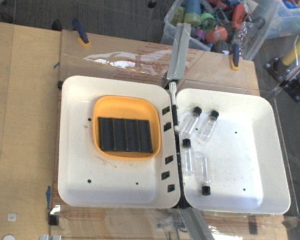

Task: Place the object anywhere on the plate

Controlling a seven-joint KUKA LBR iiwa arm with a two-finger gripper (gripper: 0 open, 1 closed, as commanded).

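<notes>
Clear vials point(199, 130) in right bin point(254, 158): light, slippery, roll-prone; grasp mid-body across width. Orange plate point(103, 106) in left bin. Jaw state: cannot tell.

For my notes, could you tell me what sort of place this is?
Likely a robotics lab bench: two white bins taped to a wooden table, small vials beside a yellow plate, and a toy-filled tub behind.
</notes>
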